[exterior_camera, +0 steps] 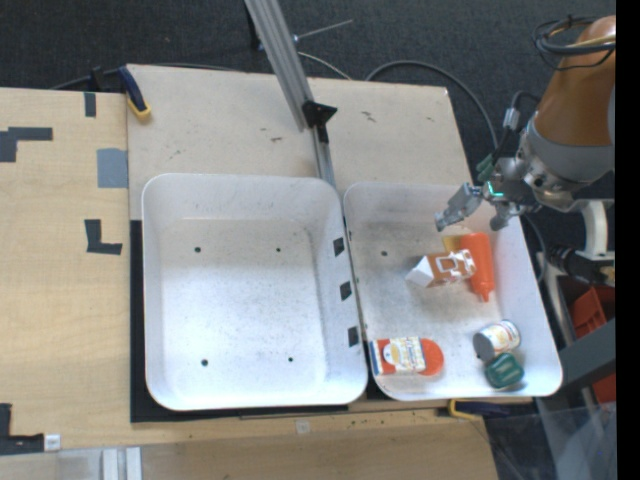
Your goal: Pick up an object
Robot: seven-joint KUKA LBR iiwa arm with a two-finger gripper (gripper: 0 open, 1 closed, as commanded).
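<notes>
Orange carton (462, 265) beneath hand (470, 208)

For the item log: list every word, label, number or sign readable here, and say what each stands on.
No text can be read.
Orange-and-white carton: printed face, too blurred to read.
Orange-and-white packet: label with a picture, too small to read.
Can: no legible marking.
Grey tape marks on the bench: plain shapes, not letters.

arm (572, 108): rounded orange band over grey wrist | black cables looped on top and down the side | small green light by wrist | gripper (462, 208): grey metal, angular
</notes>
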